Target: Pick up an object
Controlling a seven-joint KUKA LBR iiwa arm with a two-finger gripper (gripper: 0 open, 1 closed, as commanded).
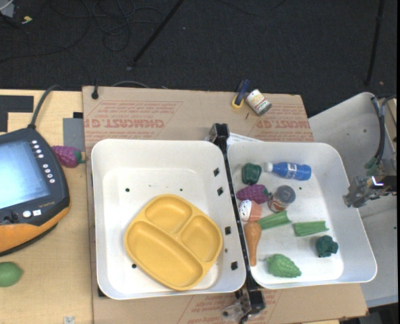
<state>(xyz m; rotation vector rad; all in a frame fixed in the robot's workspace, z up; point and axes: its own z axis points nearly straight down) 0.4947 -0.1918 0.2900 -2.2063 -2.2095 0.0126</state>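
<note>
While hanging just outside the right bin's [321,198] right rim: gripper [363,193], claw state can't tell. Crowding bin's left wall: carrot [252,238], grapes [252,194]. Lying nr back wall: blue bottle [289,171], green pepper [251,173]. Sitting twd front rim: broccoli [326,246], bumpy green veg [282,266]. Leaving open room along bin's right side, mid-depth.

Single fixed camera above bench [186,113], angled down, taking in both white bins [112,174] from moderate height.
</note>
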